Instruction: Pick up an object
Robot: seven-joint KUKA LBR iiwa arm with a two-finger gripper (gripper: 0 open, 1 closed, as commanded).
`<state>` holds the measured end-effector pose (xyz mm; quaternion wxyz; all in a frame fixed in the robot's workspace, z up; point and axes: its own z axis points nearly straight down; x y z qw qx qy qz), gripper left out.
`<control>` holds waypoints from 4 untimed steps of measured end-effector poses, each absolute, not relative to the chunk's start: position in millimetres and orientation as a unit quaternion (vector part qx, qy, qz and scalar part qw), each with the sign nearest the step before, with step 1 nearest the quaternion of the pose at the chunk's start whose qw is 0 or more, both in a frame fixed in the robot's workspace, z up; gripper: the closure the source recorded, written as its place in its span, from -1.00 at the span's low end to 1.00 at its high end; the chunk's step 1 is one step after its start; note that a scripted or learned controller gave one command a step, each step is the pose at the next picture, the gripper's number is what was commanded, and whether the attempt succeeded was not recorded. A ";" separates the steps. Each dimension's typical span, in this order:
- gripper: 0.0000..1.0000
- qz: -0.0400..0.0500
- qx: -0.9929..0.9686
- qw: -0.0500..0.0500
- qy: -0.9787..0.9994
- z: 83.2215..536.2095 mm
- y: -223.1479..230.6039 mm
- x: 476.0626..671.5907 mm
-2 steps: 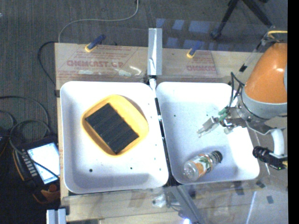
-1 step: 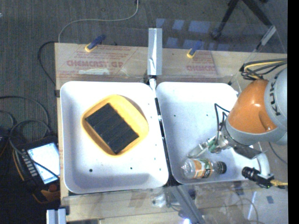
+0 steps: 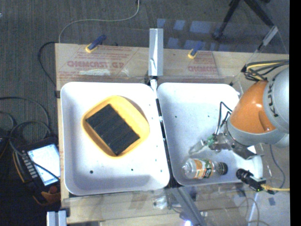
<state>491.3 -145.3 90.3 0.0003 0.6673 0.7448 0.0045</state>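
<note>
A plywood worktop (image 3: 99,62) carries 2 shallow white plastic bins side by side. The left bin (image 3: 75,173) holds a yellow rounded-square tray (image 3: 136,112) with a dark ribbed rectangular slab (image 3: 113,128) lying in it at a slant. The grey arm with its orange band (image 3: 249,112) reaches in from the right over the right bin (image 3: 188,112). Its claw (image 3: 207,144) hangs low near that bin's front right part; whether it is spread or pressed together cannot be told. Just in front of the claw, a small clear plastic bottle with a dark label (image 3: 204,168) lies on its side on the bin floor, close to the front wall.
</note>
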 end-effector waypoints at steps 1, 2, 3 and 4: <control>1.00 0.005 0.667 0.002 0.745 98.1 -145.3 494.4; -1.00 0.005 0.667 0.002 0.745 98.1 -145.3 494.3; -1.00 -0.003 0.744 -0.002 0.668 134.6 -157.2 523.8; -1.00 -0.003 0.734 -0.001 0.679 176.1 -185.3 565.8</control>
